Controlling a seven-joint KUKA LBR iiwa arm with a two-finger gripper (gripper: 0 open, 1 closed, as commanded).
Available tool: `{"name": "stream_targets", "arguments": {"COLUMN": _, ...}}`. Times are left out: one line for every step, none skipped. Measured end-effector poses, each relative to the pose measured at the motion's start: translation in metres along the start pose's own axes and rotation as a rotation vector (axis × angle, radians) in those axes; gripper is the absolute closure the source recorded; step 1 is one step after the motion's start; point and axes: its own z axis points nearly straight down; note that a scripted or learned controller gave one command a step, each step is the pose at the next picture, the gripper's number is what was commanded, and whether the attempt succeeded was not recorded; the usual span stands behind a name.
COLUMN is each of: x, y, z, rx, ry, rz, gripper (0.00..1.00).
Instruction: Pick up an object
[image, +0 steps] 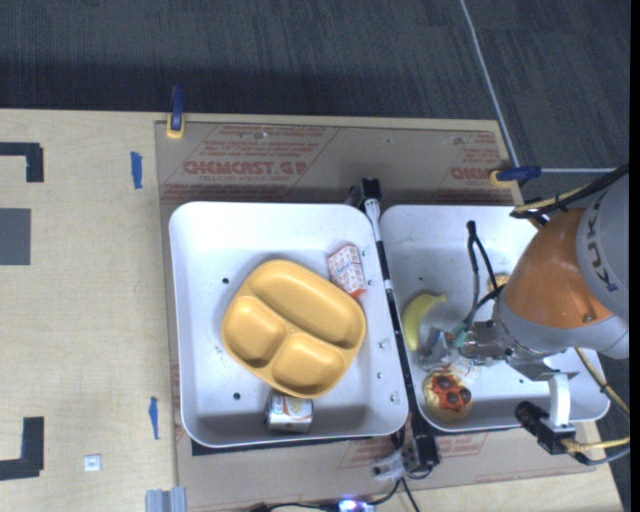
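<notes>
Right bin (560, 410) | our pincer (447, 345) sits low between banana (420, 315) and the round speckled fruit (448, 393) | grip state: we can't tell (wrist hides it) | tip: centre over one object, not the gap, before we squeeze

A yellow banana (420, 316) lies curved in the right bin's left part — just below it sits a round, orange-and-dark patterned object (448, 393), near the bin's front wall, the two close together.
</notes>
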Motion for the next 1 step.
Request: {"name": "stream_targets", "arguments": {"x": -0.0008, "y": 0.0001, "z": 0.0, "rx": 0.0, "ry": 0.002, "rz": -0.002, "gripper": 0.0}}
